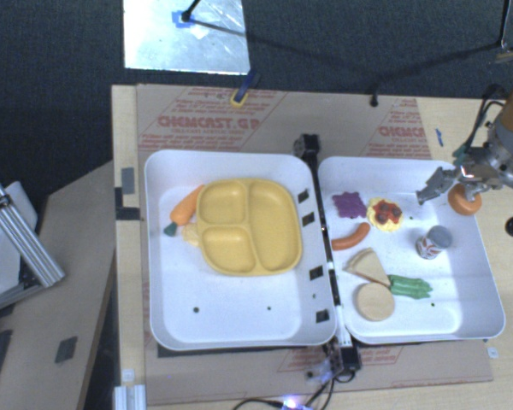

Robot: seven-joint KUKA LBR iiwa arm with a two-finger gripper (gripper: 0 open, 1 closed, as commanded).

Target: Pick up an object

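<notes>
The arm comes in from the right and its gripper [436, 186] hangs over the upper right part of the right-hand bin [474, 254], angled down and toward the left. I cannot tell from here whether it is spread or closed; nothing shows held in it.

Any of the toy foods would do for the task, and they lie scattered loosely, probably so that 1 can be taken without nudging another. Closest, just left of and slightly below the tips, is the yellow piece with red topping [386, 214], with the purple grapes [350, 204] further left. The sausage [351, 237] lies below those. Straight below the tips sits the small can [432, 243], tilted on its side. Just right of the tips an orange round piece [465, 200] lies partly hidden by the wrist.

Well below are the bread wedge [368, 267], the round cracker [374, 301] and the green beans [409, 287].

Far left, in the other bin [167, 310], a yellow 3-part tray [244, 226] takes up the middle, with a carrot [186, 204] against its left edge.
</notes>
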